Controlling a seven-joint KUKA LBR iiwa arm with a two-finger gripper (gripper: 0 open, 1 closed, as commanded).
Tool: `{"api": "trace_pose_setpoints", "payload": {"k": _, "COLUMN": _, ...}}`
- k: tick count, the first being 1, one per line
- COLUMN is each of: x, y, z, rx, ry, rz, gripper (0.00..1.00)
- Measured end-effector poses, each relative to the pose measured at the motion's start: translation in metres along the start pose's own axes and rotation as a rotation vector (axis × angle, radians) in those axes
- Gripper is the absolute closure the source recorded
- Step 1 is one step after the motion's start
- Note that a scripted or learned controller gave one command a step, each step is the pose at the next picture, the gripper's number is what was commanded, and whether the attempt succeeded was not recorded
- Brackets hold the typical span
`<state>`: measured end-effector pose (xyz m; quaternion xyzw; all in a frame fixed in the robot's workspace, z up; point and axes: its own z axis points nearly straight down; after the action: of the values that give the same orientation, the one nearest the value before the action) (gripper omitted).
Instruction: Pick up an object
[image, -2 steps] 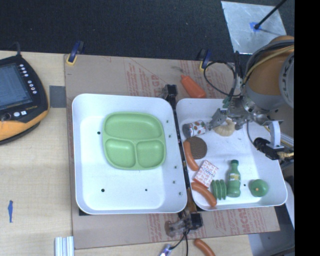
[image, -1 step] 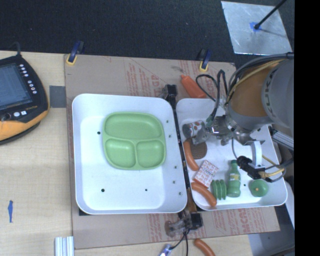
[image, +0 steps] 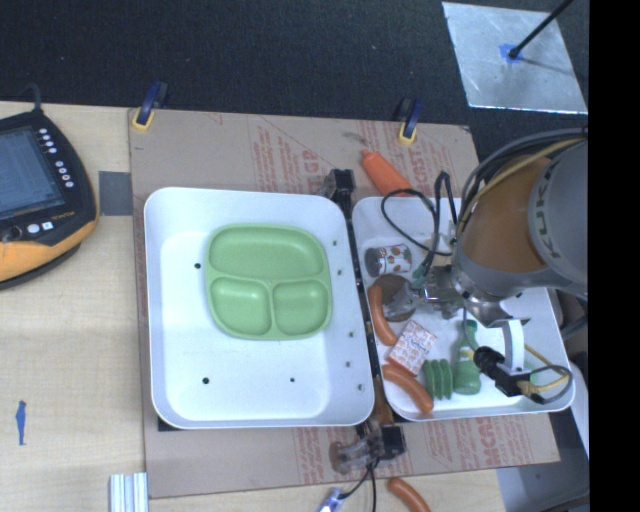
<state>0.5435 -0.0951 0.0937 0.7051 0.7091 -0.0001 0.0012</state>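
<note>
The right bin (image: 555, 318) holds several small things. A small can (image: 388, 262) lies near its far left corner, with an orange sausage (image: 379, 316) below it. Nearer the front lie a red and white packet (image: 412, 347), a second orange sausage (image: 408, 388), a ribbed green piece (image: 438, 378) and a green bottle (image: 467, 364). My gripper (image: 412, 297) reaches down into this bin from the right, low over the spot between the can, the first sausage and the packet. The grey wrist and its cables hide the bin's middle and back.
The left bin (image: 170, 330) bears a green divided plate (image: 268, 279). An orange carrot (image: 383, 172) lies on the cardboard behind the bins, and another orange piece (image: 410, 493) lies in front. A teach pendant (image: 35, 200) sits at the far left. Clamps (image: 407, 118) pin the cardboard's back edge.
</note>
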Motion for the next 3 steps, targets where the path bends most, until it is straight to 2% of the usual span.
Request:
{"api": "trace_pose_setpoints", "payload": {"k": 1, "x": -0.001, "y": 0.001, "z": -0.011, "rx": -0.001, "ry": -0.001, "rz": -0.005, "gripper": 1.00}}
{"api": "trace_pose_setpoints", "payload": {"k": 2, "x": -0.001, "y": 0.001, "z": -0.011, "rx": -0.001, "ry": -0.001, "rz": -0.005, "gripper": 0.00}}
{"api": "trace_pose_setpoints", "payload": {"k": 3, "x": -0.006, "y": 0.023, "z": 0.000, "rx": 0.002, "ry": 0.000, "rz": 0.000, "gripper": 0.00}}
